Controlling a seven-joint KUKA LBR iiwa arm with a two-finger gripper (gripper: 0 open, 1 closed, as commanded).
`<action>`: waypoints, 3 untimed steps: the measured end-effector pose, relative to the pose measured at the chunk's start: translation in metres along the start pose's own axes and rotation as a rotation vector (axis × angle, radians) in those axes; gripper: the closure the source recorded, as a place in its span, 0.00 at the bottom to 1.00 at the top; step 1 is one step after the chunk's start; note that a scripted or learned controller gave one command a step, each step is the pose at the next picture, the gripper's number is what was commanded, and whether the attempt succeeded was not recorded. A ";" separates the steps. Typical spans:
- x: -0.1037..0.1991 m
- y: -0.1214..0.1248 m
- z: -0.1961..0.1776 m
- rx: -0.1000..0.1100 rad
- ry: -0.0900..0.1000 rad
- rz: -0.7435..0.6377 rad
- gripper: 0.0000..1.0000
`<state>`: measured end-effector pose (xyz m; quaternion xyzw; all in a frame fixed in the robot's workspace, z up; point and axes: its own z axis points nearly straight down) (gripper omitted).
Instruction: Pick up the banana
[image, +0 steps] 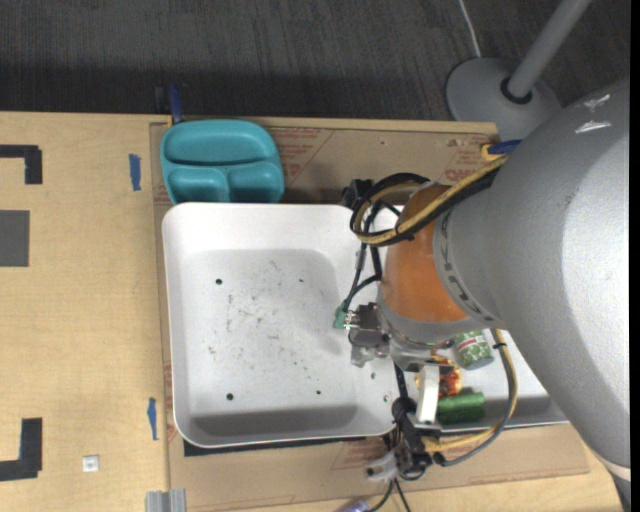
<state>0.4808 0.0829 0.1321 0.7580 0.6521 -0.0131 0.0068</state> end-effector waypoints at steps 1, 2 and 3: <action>0.000 0.000 0.000 -0.001 0.000 0.006 1.00; 0.000 0.000 0.000 0.000 0.000 -0.002 1.00; 0.000 0.000 0.000 0.000 0.000 -0.011 1.00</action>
